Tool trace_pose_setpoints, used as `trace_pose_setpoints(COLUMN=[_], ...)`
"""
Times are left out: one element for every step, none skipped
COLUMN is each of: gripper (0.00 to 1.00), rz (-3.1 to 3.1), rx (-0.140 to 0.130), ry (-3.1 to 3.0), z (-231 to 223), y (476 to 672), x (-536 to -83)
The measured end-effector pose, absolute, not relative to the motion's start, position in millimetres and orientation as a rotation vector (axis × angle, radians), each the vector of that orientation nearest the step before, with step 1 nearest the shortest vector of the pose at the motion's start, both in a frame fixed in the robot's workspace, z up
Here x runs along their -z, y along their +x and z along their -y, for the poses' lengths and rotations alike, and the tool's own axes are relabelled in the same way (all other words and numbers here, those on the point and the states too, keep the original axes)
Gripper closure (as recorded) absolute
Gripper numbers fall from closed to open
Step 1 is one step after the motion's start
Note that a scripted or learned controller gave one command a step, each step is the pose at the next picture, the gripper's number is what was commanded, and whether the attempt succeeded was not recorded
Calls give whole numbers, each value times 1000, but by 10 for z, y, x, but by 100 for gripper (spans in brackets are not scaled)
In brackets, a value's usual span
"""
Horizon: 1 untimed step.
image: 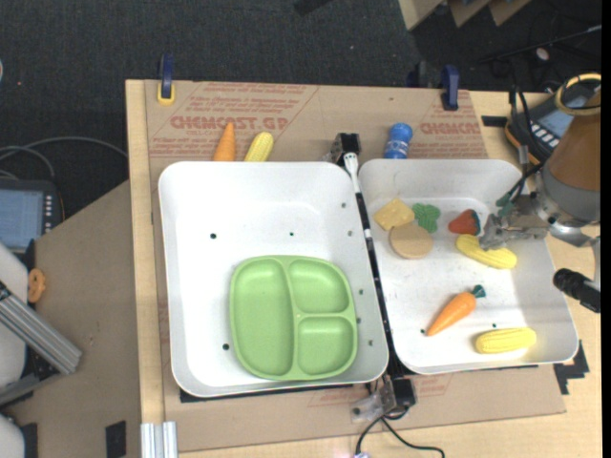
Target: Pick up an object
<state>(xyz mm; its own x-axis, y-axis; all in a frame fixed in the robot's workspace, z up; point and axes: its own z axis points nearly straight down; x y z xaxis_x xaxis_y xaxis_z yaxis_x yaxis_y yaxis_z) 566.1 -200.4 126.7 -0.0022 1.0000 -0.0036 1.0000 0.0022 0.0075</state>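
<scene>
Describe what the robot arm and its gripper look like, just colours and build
The arm enters at the right as a rounded grey body with an orange band above the wrist. Its gripper is a small grey metal assembly with thin, dark-tipped parts over the right bin. Thin dark cables run beside the wrist.

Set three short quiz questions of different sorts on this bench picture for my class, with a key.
1. True or false: the green divided plate lies in the left bin.
2. Which item is nearest the gripper? A carrot B banana C broccoli
3. Fill in: the blue bottle lies ____ the bins.

Key: 1 true; 2 B; 3 outside (on the board behind the right bin).
</scene>
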Motion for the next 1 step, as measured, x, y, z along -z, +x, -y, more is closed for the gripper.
trace_pose_setpoints(gripper=[100], rz=[-2224], rx=[-3], ry=[2212], z=[1715], y=[6332], x=[-1000])
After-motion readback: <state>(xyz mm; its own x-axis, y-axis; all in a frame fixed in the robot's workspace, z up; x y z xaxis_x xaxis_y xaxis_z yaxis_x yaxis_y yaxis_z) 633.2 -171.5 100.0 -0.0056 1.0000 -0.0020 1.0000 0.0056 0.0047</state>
